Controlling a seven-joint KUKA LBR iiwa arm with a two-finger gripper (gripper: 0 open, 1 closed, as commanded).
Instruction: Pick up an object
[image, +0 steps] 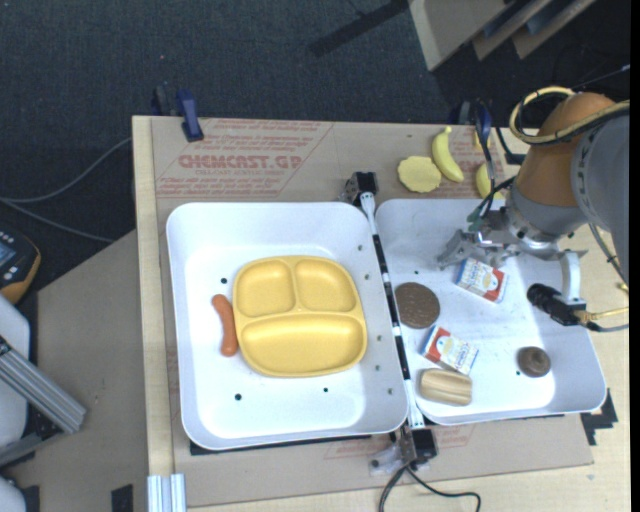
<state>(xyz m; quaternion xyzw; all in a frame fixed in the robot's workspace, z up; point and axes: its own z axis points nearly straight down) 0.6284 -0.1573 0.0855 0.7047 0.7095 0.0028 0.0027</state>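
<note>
My gripper (474, 247) hangs over the back of the right bin (570, 395), its fingers spread open with nothing between them. Just in front of it lies a small red, white and blue carton (481, 280). A second carton like it (449, 350) lies nearer the front. Also in this bin are a round brown cookie (416, 304), a tan bread roll (445, 387) and a small brown disc (533, 361). In the left bin (190, 250) sit a yellow divided plate (298, 315) and an orange sausage (226, 324).
A banana (449, 155) and a flat yellow piece (420, 174) lie on the bench behind the right bin. The ridge where the two bins meet (385, 290) runs just left of the cookie. The arm's orange and grey body (555, 170) looms over the bin's back right corner.
</note>
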